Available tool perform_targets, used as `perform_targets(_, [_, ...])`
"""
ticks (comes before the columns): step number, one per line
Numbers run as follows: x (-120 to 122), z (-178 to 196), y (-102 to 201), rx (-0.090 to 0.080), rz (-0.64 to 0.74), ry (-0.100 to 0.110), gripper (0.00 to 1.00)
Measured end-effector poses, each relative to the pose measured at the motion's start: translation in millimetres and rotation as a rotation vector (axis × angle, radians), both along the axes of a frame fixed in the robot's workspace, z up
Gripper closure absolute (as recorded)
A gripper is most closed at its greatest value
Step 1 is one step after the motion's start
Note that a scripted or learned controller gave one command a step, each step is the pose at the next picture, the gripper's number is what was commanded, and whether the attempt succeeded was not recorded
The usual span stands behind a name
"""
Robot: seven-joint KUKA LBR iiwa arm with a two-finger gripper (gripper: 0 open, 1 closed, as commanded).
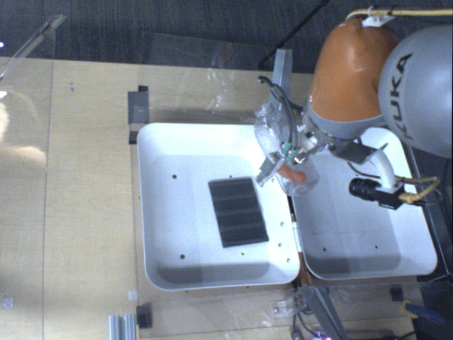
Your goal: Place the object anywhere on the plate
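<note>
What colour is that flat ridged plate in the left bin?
Dark grey, almost black, plate, seen in the camera view.

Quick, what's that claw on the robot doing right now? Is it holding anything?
Gripper: closed on a small orange-red object, held over the seam between the two bins, up and to the right of the dark plate.

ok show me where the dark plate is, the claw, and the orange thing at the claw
dark plate (238,212): camera view, middle of its ridged top, in the left bin.
claw (282,170): camera view, midway between its fingertips.
orange thing (296,176): camera view, its visible orange patch at the claw's tip.
</note>
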State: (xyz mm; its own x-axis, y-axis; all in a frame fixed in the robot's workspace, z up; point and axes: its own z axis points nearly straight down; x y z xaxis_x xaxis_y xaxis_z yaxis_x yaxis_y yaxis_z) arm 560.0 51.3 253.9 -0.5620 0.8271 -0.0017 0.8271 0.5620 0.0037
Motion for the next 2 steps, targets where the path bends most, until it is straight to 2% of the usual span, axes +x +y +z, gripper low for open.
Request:
perform_targets(1, [0.0,0.1,0.0,0.0,0.0,0.0,0.0])
perform_targets(2, [-16.9,-69.9,25.5,0.0,0.022,0.002,0.0])
